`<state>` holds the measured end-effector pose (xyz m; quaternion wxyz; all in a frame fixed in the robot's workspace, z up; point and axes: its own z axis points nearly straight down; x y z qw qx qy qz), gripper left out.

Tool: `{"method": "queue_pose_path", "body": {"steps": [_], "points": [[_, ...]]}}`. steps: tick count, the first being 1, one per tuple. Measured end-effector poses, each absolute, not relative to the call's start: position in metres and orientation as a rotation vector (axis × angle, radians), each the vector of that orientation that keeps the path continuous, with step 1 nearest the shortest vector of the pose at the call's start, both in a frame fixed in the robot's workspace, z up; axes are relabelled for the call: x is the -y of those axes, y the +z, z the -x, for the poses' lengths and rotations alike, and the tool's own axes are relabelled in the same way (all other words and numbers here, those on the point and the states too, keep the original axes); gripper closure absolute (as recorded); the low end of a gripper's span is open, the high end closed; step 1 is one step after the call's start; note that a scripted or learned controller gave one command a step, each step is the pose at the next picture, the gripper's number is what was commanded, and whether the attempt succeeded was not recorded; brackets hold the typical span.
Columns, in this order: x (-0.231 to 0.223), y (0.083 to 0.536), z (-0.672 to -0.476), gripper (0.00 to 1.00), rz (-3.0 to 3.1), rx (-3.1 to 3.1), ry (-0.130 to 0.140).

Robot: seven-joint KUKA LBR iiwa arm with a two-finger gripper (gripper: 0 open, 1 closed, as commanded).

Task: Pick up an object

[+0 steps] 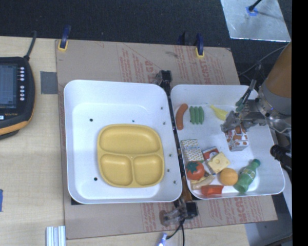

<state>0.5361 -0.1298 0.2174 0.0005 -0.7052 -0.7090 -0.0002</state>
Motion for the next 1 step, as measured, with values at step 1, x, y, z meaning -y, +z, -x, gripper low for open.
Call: {"method": "queue_pose_path", "body": {"steps": [1], "points": [[0.0566,0.2331,-0.5009,1.0,2.212,2.227,0.004]]}}
